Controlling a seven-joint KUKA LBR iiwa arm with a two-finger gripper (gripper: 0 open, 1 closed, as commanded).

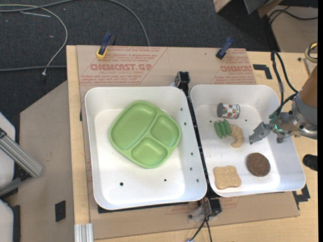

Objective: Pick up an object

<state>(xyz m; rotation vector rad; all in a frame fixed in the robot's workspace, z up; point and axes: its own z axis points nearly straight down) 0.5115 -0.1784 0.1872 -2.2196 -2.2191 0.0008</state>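
Observation:
The right bin (204,96) holds a small red and white can (228,110) lying on its side, a green pea pod (221,129), a tan curved piece (236,135), a brown round patty (258,164) and a slice of toast (226,176). My gripper (271,133) hovers over the right part of this bin, just above the patty and right of the tan piece. Its fingers are spread open with nothing between them. The left bin (96,105) holds a green divided plate (145,133).
Black clamps (182,79) join the bins at the middle seam. Blue clips (105,45) pin the cardboard at the back. Cables (279,74) run along the bench at the right, near the arm.

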